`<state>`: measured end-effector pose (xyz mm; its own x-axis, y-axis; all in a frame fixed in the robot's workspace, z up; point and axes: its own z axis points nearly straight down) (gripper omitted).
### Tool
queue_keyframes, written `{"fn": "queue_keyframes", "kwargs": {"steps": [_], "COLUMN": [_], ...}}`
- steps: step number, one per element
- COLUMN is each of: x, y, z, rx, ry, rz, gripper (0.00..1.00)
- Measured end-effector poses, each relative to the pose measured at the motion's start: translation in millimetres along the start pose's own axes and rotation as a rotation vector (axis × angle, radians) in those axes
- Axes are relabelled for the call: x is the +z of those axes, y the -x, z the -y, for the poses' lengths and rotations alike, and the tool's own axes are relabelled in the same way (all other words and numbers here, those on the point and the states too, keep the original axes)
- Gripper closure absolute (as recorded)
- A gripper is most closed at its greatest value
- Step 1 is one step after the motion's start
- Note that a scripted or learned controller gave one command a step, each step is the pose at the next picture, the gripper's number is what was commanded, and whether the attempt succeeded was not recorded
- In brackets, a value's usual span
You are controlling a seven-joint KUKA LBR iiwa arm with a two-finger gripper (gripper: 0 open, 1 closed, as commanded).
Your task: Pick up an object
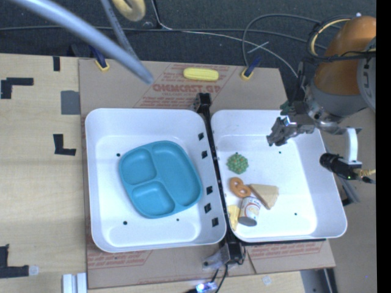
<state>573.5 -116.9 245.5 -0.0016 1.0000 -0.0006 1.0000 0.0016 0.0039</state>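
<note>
Cardboard sheeting (177, 90) covered the bench beneath my two white bins, with a yellow banana-shaped toy (200, 74) lying on it beyond them, its long axis running left to right. The left bin (101, 163) carried a blue divided plate (160, 177), set at a slant.

All the loose pieces sat in the right bin (317, 206), gathered near its left wall. A green knobbly ball (237, 162) lay farthest from the front, round and with no clear direction. Just in front of it was an orange pretzel-like ring (239, 187), touching a tan wedge (264, 195) whose long axis ran roughly left to right, its narrow end toward the ring. A small can (249, 210) lay tipped on its side just in front of those two, its grey end facing the front edge. A yellow scrap (233, 214) rested against the bin wall beside it.

My gripper (276, 137) hung over the back part of the right bin, well apart from the cluster, fingers aimed down and to the left. I could not tell how far apart they stood; I saw nothing between them.
</note>
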Motion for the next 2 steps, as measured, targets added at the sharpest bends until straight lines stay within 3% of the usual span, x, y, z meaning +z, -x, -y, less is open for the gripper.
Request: {"fn": "queue_keyframes", "kwargs": {"steps": [2], "x": [24.7], "y": [-96.3], "z": [33.1], "rx": [-0.003], "ry": [-0.007], "rz": [-0.001], "gripper": [1.0]}}
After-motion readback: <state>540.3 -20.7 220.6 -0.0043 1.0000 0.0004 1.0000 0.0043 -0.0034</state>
